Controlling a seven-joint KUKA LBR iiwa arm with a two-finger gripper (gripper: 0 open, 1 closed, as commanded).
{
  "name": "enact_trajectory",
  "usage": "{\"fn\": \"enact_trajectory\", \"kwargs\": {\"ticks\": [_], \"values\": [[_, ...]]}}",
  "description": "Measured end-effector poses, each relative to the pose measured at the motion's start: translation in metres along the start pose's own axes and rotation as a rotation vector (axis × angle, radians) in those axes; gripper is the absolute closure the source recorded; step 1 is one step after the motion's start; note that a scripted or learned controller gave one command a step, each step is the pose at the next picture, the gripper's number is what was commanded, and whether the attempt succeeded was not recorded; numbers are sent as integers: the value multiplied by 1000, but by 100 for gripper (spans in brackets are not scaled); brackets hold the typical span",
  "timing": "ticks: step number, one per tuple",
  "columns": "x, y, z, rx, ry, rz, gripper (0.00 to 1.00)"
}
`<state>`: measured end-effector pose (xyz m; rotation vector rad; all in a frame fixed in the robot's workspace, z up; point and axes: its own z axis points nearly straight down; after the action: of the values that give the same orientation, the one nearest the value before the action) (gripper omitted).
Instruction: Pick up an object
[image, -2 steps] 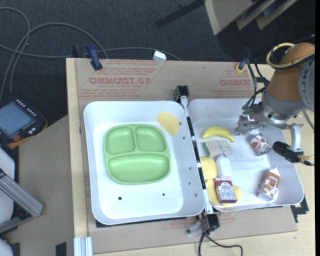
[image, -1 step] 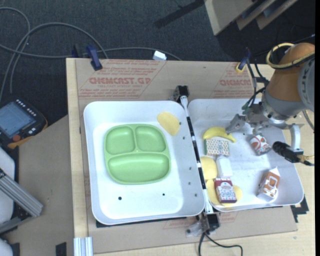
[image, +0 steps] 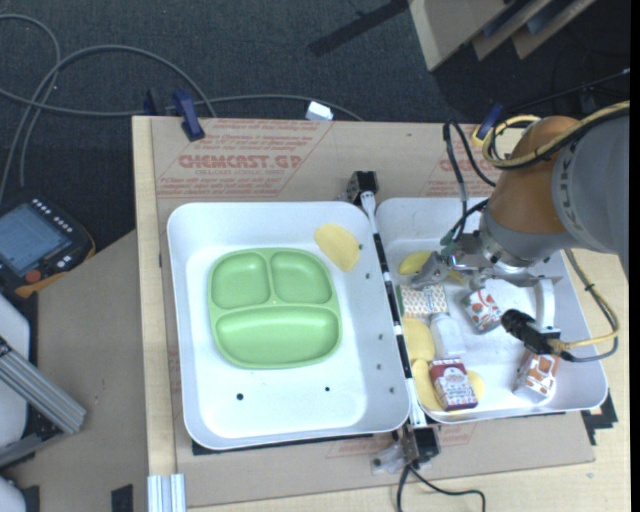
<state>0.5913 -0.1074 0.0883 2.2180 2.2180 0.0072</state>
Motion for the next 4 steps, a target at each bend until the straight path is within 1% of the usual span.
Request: {"fn": "enact_trajectory", "kwargs": {"ticks": [1,2,3,4], "values": [[14,-30,-1,-7,-3,3,0],[8,-59,-1,-8,-1,1,0],[10,-59,-11,-8,1,0,100],[9,-59,-11,-7,1,0,0]]}}
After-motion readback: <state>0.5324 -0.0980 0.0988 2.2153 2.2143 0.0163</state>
